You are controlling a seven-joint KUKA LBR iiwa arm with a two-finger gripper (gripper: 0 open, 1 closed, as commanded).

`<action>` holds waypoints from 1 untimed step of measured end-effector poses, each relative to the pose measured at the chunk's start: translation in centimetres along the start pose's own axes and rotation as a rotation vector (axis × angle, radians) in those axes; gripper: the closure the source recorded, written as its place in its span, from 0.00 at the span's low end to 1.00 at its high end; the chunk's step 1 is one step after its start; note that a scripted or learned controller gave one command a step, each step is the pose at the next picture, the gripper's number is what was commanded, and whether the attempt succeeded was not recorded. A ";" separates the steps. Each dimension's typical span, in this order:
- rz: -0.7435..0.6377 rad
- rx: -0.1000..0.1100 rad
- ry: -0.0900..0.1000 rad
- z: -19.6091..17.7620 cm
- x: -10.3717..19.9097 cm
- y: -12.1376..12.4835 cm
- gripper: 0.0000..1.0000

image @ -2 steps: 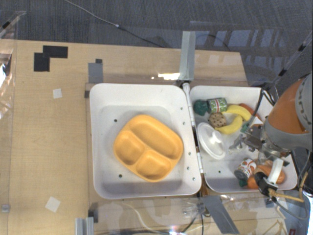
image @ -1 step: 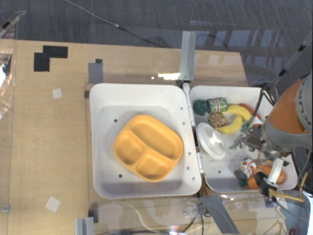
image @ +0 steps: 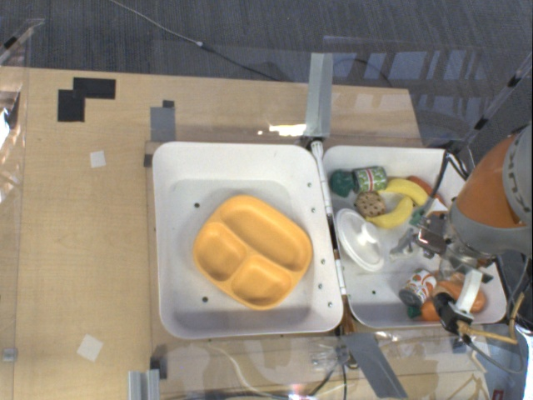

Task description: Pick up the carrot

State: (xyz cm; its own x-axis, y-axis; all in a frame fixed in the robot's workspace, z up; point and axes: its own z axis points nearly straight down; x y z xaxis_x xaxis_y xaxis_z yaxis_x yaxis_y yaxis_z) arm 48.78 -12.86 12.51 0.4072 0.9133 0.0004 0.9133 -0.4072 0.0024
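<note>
The carrot [image: 430,310], orange with a green end, lies at the front of the right bin [image: 375,311], close to the front right corner. Robot parts cover part of its length. My gripper [image: 415,242] hangs over the middle of the right bin, behind and a little left of the carrot, at the end of the grey wrist under the orange band. The slanted view hides how the gripper stands.
The right bin also holds a green can [image: 369,178], a cookie [image: 369,203], a banana [image: 398,202], a clear bowl [image: 360,240] and a small red-and-white can [image: 416,288] right beside the carrot. A yellow divided plate [image: 252,250] lies in the left bin [image: 179,223].
</note>
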 end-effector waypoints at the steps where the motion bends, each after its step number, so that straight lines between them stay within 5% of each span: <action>1: 0.000 0.000 0.000 0.0 0.0 0.0 0.00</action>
